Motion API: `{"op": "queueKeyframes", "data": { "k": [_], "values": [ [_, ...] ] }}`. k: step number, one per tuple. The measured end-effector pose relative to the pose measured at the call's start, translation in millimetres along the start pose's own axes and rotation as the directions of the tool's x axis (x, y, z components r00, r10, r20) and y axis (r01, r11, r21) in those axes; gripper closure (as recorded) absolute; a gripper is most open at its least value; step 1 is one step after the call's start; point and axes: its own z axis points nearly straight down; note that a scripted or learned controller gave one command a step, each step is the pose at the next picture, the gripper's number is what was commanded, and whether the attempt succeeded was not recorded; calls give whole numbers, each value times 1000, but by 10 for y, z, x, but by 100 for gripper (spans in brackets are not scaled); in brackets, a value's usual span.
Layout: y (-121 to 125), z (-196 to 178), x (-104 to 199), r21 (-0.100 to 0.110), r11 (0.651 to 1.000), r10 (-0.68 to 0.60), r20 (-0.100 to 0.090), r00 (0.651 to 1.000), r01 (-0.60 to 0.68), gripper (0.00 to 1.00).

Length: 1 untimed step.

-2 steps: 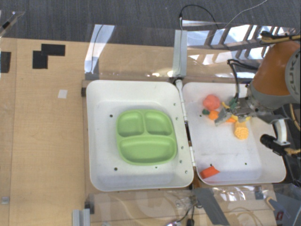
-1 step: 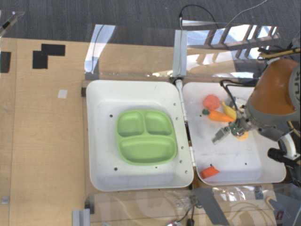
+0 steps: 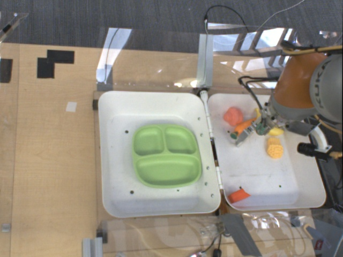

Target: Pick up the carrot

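Camera view: the grey two-finger hand (image 3: 244,135) is down in the right shallow white bin (image 3: 289,194), at the small orange carrot (image 3: 244,126). The carrot lies beside a pink-red rounded toy fruit (image 3: 233,115). Whether the hand is open, or grips anything, cannot be told. Risk, as judged: crowding may nudge the carrot aside or catch the fruit. Partial lettering "KU" shows on the grey arm (image 3: 316,84); nothing further legible.

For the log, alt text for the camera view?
The gripper is down at the carrot in the right bin, beside a pink toy and yellow corn. A green divided plate sits in the left bin.
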Motion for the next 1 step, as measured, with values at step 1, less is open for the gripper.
{"op": "queueKeyframes", "data": {
  "k": [1],
  "values": [
    [321, 40, -363, 31, 991, -131, -36, 991, 132, 0]
  ]
}}
